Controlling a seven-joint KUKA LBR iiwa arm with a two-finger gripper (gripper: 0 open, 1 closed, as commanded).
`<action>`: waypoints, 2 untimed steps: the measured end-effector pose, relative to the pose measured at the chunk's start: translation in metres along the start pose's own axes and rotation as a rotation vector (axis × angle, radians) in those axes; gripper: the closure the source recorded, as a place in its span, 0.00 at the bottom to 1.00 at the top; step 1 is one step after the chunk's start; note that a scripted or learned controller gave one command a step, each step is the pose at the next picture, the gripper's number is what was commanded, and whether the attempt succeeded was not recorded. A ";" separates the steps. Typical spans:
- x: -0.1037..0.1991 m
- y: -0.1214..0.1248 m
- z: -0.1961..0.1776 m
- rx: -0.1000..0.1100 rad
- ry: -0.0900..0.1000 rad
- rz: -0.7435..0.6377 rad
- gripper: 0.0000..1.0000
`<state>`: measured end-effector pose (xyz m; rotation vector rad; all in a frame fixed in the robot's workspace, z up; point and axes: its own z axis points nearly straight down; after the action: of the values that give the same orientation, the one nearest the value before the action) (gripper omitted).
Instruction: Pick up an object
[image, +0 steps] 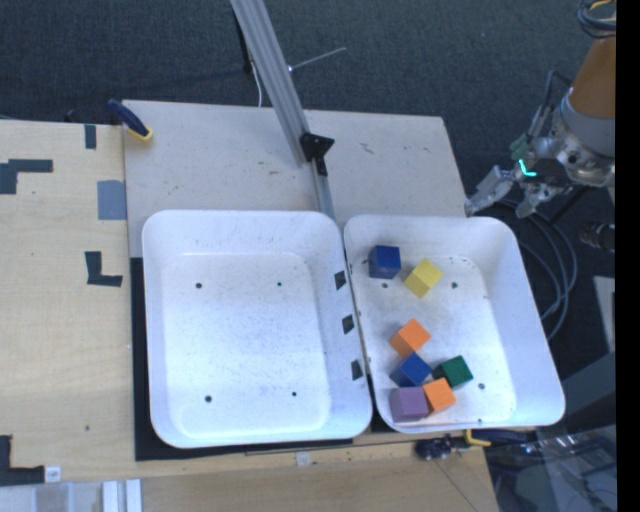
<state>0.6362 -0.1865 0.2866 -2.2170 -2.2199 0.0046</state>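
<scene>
**Meanwhile, the arm hangs off to the right while the blocks sit in the right bin**

Meanwhile, the end effector (508, 193) hovers at the far right of the scene, outside both bins, just past the far right corner of the right bin (530, 290). Its two fingers (484, 192) are spread apart with nothing between them, and they point down and to the left toward the desk (220, 160). A small green light glows on the wrist above them, and the orange band of the arm (598, 75) shows near the top right corner.

All the blocks lie in the right bin. At the far end a dark blue block (384, 261) sits just beside a yellow block (423, 277), the yellow one to its right. Nearer, an orange block (409, 337) rests by itself, touching or nearly touching a second blue block (411, 370) just in front of it. To the right of that one is a green block (456, 371). At the near end a purple block (408, 403) and a smaller orange block (439, 395) sit side by side, close against the blue and green ones, forming a tight cluster.

The left bin (160, 240) sits edge to edge with the right bin. A grey metal bar (280, 80) slants across the far part of the desk, ending at a black bracket where the two bins meet.
</scene>
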 end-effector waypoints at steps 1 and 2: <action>0.000 0.001 -0.003 -0.004 -0.002 -0.001 0.00; 0.005 -0.006 0.044 0.001 -0.001 -0.001 0.00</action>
<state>0.6299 -0.1818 0.2426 -2.2165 -2.2207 0.0068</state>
